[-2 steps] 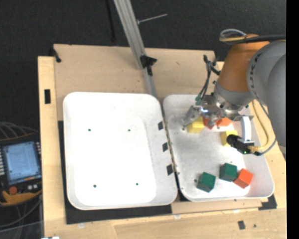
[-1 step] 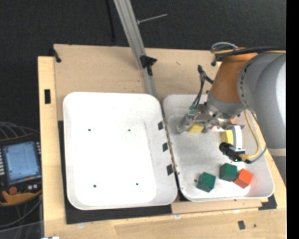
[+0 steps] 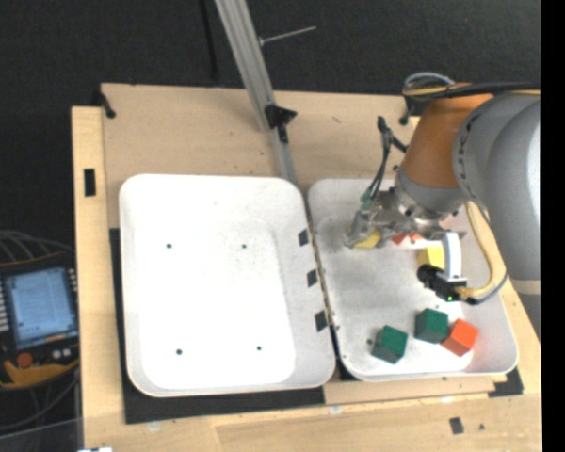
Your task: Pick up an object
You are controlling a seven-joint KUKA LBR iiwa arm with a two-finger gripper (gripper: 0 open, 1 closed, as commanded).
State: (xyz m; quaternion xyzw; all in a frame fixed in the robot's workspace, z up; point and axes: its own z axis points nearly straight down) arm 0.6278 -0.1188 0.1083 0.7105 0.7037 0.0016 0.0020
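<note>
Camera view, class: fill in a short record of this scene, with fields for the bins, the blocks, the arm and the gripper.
left bin: white, no blocks visible inside
right bin: white, holds the blocks
green blocks: two, near the front edge
orange block: beside the right green one
arm: reaches over the right bin's back part
gripper: low over the right bin, something yellow at its tip

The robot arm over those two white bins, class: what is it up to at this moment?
The grey arm with the orange band reaches in over the right bin, its gripper low near that bin's upper left part, by a small yellow object. Whether it holds anything cannot be told. Near the bin's lower edge lie two green blocks and an orange block. The left bin sits beside it.
</note>
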